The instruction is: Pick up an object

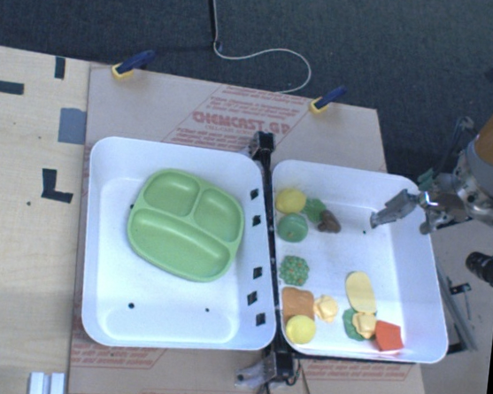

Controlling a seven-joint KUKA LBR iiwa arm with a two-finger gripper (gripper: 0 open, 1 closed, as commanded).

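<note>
Bins [101, 218] two, plate [186, 223] one, yellow balls [291, 200] two

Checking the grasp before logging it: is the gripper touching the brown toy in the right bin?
Apart. In the camera view, bare white bin floor separates the gripper from the brown toy.

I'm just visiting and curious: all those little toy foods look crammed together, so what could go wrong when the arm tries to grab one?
The orange block touches a green piece, so the gripper may nudge or catch both. Items by the bin wall, like the yellow ball, leave little room.
</note>
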